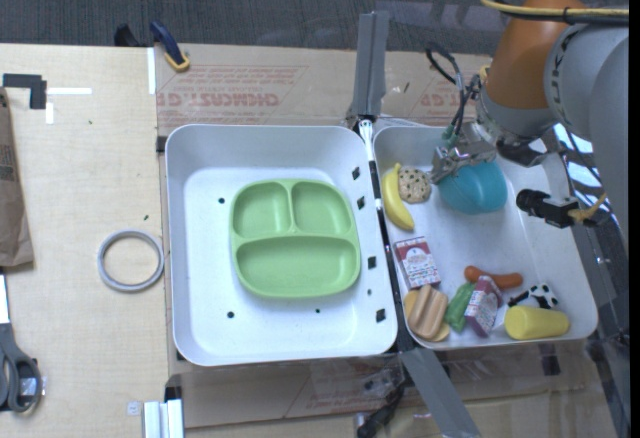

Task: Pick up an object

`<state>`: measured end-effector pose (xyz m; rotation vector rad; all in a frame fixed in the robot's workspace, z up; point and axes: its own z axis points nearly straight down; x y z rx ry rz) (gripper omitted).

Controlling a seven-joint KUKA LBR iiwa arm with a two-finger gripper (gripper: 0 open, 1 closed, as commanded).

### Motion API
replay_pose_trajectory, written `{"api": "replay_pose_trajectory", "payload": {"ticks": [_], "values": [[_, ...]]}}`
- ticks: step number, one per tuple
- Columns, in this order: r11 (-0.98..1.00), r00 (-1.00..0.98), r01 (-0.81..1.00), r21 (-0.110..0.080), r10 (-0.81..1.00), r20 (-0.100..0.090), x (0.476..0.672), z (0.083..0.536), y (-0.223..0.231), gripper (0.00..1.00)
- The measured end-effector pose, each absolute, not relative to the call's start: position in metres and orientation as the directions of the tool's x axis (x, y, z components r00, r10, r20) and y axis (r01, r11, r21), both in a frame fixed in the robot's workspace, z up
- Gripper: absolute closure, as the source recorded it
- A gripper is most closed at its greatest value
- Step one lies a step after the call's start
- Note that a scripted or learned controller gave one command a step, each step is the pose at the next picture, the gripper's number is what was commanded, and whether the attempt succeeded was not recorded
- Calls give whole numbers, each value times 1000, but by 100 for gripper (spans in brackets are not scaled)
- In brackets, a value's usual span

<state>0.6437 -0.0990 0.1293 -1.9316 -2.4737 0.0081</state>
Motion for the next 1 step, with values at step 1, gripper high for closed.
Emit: {"api": "replay_pose_trajectory", "payload": {"ticks": [1], "values": [[-19, 19, 1000, -3, 1000, -2, 659, 190, -39, 100]]}}
